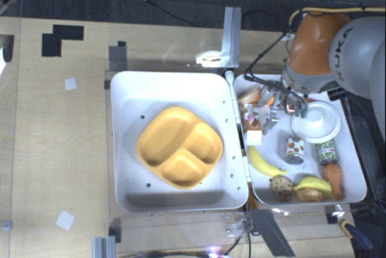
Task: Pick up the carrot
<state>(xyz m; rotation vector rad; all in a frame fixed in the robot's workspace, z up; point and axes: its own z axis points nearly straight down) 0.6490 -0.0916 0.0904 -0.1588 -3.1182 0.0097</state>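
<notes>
On the pale wooden desk (54,148) sit two shallow white bins. The left bin (129,94) holds a yellow three-compartment plastic plate (180,146). Over the far side of the right bin (353,181) hangs the grey arm's tool (279,107). In this bin lie a white round bowl (315,122), a yellow banana (263,163), a small patterned can (294,149) and an orange carrot (333,179) near the right corner.
</notes>
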